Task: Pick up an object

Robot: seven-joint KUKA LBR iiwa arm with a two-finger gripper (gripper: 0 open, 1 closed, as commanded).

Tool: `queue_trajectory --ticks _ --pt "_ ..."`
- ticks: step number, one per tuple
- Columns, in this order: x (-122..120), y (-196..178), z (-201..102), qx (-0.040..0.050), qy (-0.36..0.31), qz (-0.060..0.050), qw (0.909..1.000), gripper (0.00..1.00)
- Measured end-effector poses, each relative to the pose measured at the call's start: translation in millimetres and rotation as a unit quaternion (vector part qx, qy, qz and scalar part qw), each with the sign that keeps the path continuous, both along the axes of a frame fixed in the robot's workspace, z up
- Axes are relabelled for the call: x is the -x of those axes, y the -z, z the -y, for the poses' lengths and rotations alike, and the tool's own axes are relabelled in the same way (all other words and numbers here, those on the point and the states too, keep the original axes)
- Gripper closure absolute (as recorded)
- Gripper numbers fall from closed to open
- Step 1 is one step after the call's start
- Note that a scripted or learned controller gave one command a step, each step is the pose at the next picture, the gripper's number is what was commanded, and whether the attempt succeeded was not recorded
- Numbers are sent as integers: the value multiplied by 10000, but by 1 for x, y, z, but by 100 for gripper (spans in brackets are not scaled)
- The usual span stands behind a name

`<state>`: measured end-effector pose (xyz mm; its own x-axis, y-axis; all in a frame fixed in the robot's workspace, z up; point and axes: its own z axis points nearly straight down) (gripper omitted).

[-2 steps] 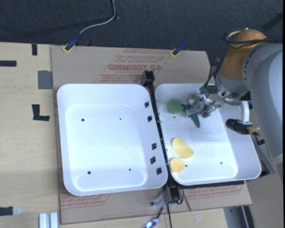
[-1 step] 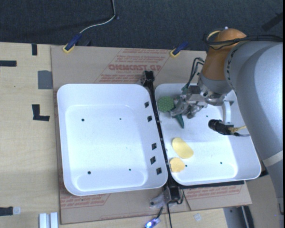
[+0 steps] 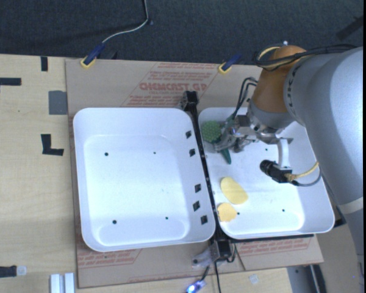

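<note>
Two shallow white bins sit side by side in the middle of the frame on a sheet of cardboard (image 3: 165,87), which lies on a pale wooden bench (image 3: 24,182). The left bin (image 3: 85,163) offers a wide bare floor with only a few small dark dots on it, so the open room lies there. The right bin (image 3: 305,218) is crowded along its left side and upper part, with free floor toward its lower right corner. The grey arm (image 3: 329,96) with its orange band reaches in from the right edge of the frame, and the gripper (image 3: 227,144) hangs over the upper left corner of the right bin, close to the black-clipped divider (image 3: 198,163) where the two bins meet. Whether its fingers are open or closed cannot be told from this view. Just beside the gripper, toward the divider, lies a green object (image 3: 211,130), with a darker green strip running down and to the right beneath the gripper; its exact shape is hard to read. Lower in the same bin lie two yellow pieces: the larger yellow piece (image 3: 234,190) has its long axis running from upper left to lower right, and the smaller yellow piece (image 3: 226,212) sits just below it near the bin's lower left rim. Red print on the cardboard above the bins reads roughly "CHEMCAST", upside down.
</note>
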<state>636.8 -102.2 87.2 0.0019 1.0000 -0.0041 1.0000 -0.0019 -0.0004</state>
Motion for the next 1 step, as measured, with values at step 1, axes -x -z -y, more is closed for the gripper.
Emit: queue_trajectory --ticks 1 --pt "-5 -50 0 -18 -14 16 10000 100"
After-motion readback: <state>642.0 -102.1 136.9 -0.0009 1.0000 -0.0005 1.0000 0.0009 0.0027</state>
